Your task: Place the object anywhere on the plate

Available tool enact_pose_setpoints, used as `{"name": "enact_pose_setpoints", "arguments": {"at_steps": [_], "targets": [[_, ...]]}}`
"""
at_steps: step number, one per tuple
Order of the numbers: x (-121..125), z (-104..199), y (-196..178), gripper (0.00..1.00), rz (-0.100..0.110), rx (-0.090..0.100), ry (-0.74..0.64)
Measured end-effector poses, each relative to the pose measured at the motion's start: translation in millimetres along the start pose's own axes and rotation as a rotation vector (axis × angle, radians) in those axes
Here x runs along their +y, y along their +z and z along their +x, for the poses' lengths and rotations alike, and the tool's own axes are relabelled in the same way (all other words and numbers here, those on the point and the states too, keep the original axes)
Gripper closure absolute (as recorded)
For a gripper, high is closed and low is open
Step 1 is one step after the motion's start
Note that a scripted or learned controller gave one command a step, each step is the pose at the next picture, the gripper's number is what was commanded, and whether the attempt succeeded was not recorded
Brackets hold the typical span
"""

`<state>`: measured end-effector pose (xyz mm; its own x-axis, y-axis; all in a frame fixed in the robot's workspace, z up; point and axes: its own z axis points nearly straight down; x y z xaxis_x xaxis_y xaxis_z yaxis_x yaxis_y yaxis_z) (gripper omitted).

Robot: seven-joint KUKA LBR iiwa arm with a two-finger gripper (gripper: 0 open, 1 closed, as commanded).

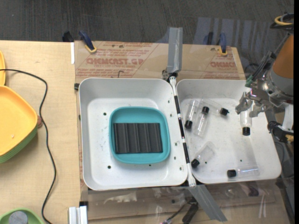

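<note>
I'm watching gripper (246, 107) clamping vial (245, 123) by its top | fearing it's slipping before reaching plate (139, 136)

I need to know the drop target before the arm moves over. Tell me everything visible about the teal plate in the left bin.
The teal plate is a rounded square dish with a raised, smooth rim, plastic by its look. Its centre holds a dark grey ribbed panel of parallel ridges running front to back. It lies flat and upright on the floor of the left bin, roughly centred, apart from all four walls. None of the vials rests on it; the clear, black-capped vials lie in the right bin. The gripper is over that right bin.
</note>
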<state>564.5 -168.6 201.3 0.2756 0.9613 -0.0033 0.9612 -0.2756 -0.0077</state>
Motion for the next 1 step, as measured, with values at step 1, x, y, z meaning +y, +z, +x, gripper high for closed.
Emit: {"name": "enact_pose_setpoints", "arguments": {"at_steps": [1], "targets": [[0.0,-0.1,-0.1,0.0,0.0,0.0,0.001]]}}
